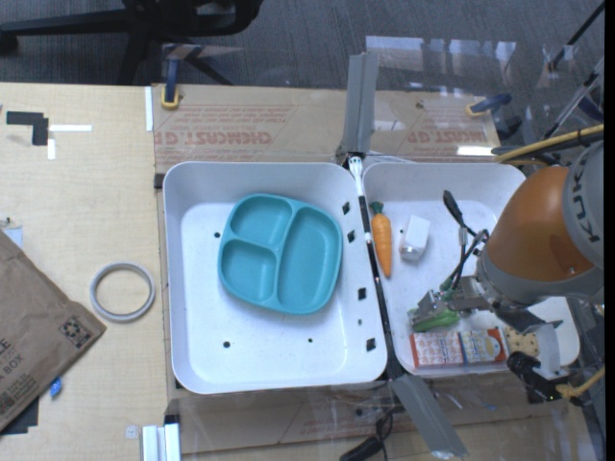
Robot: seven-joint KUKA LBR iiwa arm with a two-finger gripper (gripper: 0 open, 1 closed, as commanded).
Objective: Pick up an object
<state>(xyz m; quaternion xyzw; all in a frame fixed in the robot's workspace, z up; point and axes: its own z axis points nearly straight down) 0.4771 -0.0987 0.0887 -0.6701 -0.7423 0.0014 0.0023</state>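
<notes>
The right bin (437,173) holds an orange carrot (382,243) along its left wall, a small white block (415,236) beside it and a thin black utensil (455,215) lying at a slant. A green item (438,322) rests on a flat printed packet (457,349) at the bin's near edge. My gripper (434,307) is low in the right bin, directly over the green item's far edge and seemingly touching it. The arm's orange band (538,224) hides the right part of the bin.
A teal divided plate (282,254) lies in the left bin (178,257). On the wooden bench to the left sit a ring of tape (122,289) and a brown cardboard box (34,329). A grey divider post (357,104) stands behind the bins.
</notes>
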